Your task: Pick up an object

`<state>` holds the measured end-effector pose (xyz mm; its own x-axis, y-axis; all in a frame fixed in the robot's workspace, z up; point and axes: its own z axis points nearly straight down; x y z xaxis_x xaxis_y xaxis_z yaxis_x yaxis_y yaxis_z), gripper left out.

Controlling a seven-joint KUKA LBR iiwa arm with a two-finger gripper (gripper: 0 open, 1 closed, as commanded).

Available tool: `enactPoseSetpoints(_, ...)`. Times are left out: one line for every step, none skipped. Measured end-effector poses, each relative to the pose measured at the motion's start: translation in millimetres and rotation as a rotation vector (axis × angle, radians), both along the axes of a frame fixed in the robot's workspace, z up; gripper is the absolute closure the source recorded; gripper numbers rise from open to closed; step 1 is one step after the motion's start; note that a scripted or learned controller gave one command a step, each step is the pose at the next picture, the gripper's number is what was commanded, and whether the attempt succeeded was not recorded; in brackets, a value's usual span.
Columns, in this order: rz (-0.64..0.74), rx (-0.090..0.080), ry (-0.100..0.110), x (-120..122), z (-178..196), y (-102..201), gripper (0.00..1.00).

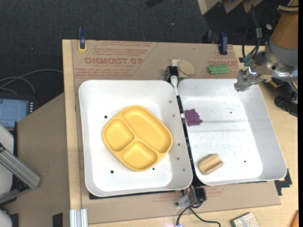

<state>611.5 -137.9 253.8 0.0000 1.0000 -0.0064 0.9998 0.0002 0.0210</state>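
Brown cardboard-covered bench [118,56] on dark carpet, two shallow white bins side by side on it. Gripper [242,83] sits at the far right corner of the right white bin [265,141], about over its back rim, metal fingers pointing down and left; whether they are spread or closed cannot be told at this size, and nothing is visible between them. Grey arm with orange band [286,32] comes in from the upper right.

Nearest items to the claw: small green object [218,70] lying on the cardboard just behind the bin rim, left of the gripper, outside the bin. Inside the right bin, small purple lumpy object [192,117] lies near the left wall, well left of and nearer the camera than the claw. Tan cylinder-like block, wood-coloured [209,163], lies at the near left part of the same bin, far from the claw, diagonal across the bin; its long axis runs roughly left-right with a slight tilt up to the right.

Left white bin [90,126] holds a yellow plastic three-compartment plate [137,137], centred, farthest from the claw.

Judgement: no grasp begun. Any pick in the right bin needs travel leftward and toward the camera; for the tan block, fingers should close across its short width.
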Motion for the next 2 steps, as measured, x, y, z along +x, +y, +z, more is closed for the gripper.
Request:
enactPoseSetpoints(0.003, 0.007, 0.024, 52.4, -177.6, 9.0, 1.00)
enactPoseSetpoints(-0.003, 0.001, 0.012, 56.3, -99.8, -41.8, 1.00)
